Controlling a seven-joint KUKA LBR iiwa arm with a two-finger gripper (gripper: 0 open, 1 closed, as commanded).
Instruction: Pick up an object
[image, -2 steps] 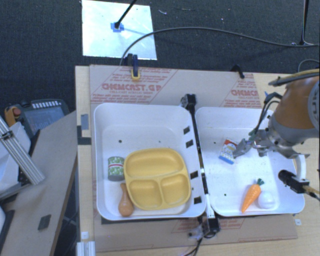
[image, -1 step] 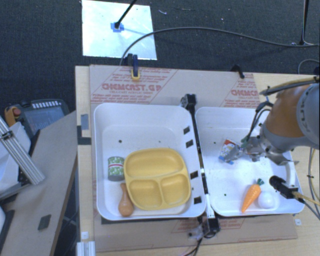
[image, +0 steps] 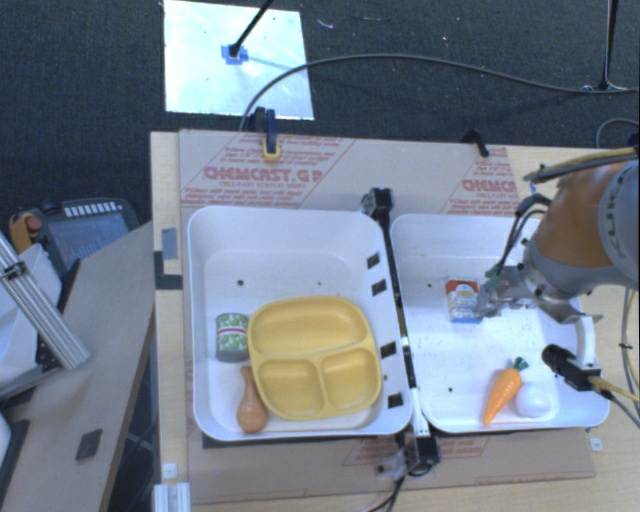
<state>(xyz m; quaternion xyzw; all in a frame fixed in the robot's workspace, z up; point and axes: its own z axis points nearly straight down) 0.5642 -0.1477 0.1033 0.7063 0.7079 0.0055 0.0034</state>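
In the right bin (image: 430, 250) a small red, white and blue packet (image: 461, 300) lies flat near the middle. My gripper (image: 491, 299) is low over the bin floor, right against the packet's right edge; I cannot tell whether it touches the packet. An orange carrot with a green top (image: 503, 394) lies near the bin's front, and a white egg-like ball (image: 534, 401) rests just right of it. The arm (image: 590, 225) reaches in from the right, over the bin's right side.
The left bin (image: 215, 240) holds a yellow divided plate (image: 315, 355), a small green can (image: 232, 336) left of the plate, and a brown wooden piece (image: 250, 404) at the front left. A black divider (image: 392, 300) runs between the bins.
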